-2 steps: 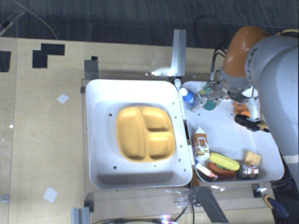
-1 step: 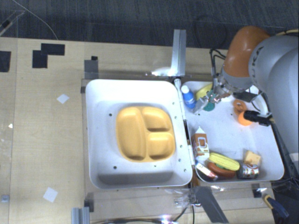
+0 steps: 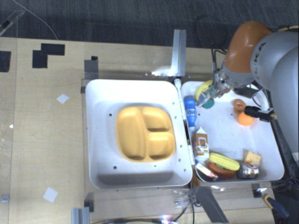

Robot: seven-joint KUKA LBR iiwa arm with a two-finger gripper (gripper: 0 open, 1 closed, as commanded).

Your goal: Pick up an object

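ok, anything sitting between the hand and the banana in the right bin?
Nothing visible does. The hand is right at the banana in the right bin's far-left corner, partly over it. The blue bottle lies just beside it along the left wall, close enough to get bumped.

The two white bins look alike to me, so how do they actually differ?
The left bin holds one thing, a yellow divided tray lying flat in its middle; the right bin holds many small things, such as a blue bottle, an orange ball and a corn cob. The gripper hangs over the right bin's far corner, not over the left bin. Both are shallow and white.
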